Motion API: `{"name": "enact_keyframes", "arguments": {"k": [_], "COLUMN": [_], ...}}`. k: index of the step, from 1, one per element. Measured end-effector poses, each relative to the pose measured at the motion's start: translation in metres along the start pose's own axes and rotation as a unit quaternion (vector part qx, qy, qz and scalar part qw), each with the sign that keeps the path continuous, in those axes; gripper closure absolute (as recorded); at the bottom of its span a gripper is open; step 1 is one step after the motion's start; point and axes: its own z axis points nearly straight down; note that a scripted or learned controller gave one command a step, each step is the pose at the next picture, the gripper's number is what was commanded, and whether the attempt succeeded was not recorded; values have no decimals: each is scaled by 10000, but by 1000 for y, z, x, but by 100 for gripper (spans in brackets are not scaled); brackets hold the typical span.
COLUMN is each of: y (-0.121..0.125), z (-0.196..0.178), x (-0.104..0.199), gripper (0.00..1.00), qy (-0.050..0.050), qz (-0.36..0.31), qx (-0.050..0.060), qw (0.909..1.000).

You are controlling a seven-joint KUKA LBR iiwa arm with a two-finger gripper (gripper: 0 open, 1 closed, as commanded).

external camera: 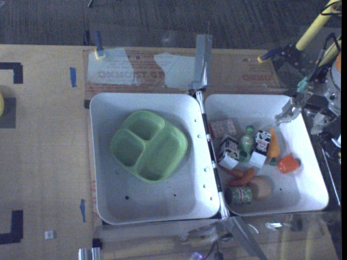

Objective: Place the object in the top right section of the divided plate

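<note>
At far right, claw point(287, 112) partly blurred.

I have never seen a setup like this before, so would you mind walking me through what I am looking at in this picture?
This is a single picture from a camera fixed above a wooden bench, looking down at a slant. On the bench sit two shallow white bins side by side. The left bin holds a green divided plate with three sections. The right bin holds a heap of toy groceries: small milk cartons, a green bottle, a carrot, a red tomato-like piece, a green can and a few others. The machine is a robot arm reaching in from the right; its gripper hangs over the right bin's upper right corner. Nothing is visibly between its fingers. The job is to put an object into the plate's top right section.
</note>
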Motion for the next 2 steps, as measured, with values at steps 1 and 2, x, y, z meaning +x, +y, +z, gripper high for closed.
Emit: {"name": "enact_keyframes", "arguments": {"k": [1, 2], "y": [-61, -42], "z": [-75, 5], "x": [15, -64], "gripper": [0, 0], "qy": [1, 2], "qz": [60, 174], "qx": [-1, 7], "qw": [10000, 9998]}}
